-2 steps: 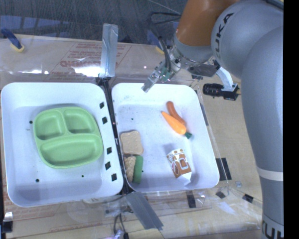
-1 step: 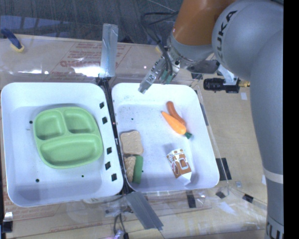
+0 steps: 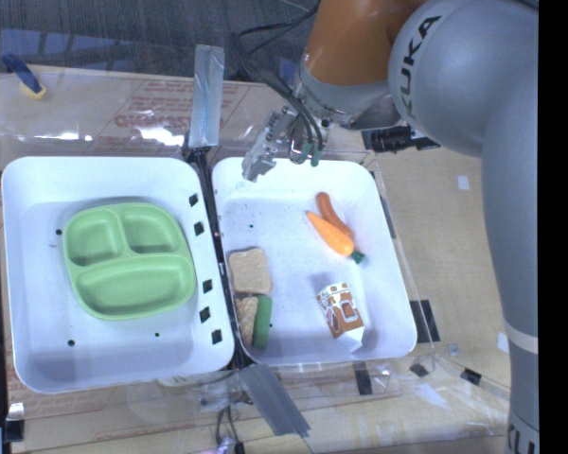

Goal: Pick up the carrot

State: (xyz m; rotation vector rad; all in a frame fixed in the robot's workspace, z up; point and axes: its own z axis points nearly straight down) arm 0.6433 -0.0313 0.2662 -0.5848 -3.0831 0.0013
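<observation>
The gripper [image 3: 265, 159] is hovering over the top left corner of the right bin [image 3: 383, 282], holding nothing, though how wide its jaws are standing I cannot tell. The carrot [image 3: 331, 235] is lying right of centre (touching a sausage [image 3: 332, 210]). Judging by this, the approach is underway; next it needs shifting right and descending.

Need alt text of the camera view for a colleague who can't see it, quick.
The gripper hovers over the right bin's far left corner, apart from the carrot lying beside a sausage. Bread and a packet lie nearer; the left bin holds a green tray.
</observation>
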